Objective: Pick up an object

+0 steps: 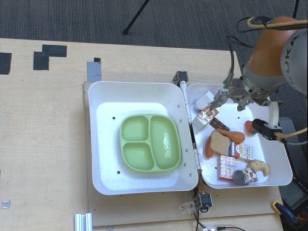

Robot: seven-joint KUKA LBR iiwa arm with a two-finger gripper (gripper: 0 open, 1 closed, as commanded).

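The right bin (pixel 284 170) holds several toy foods and packets. A small brown and white packet (pixel 207 114) lies at its upper left beside a white block (pixel 204 100). A slice of toast (pixel 220 143), an orange drumstick (pixel 234 135), a red sausage (pixel 208 151), a red box (pixel 226 167), a croissant (pixel 258 166) and a can (pixel 239 177) lie lower down. My gripper (pixel 230 103) hovers over the bin's upper part, just right of the packet. Its fingers (pixel 219 99) are spread open, with nothing between them.
The left bin (pixel 103 129) holds a green three-part plate (pixel 150 142). A small red piece (pixel 249 126) lies by a black cable fitting (pixel 263 128) on the arm. Between the bins runs a raised rim (pixel 190 129).
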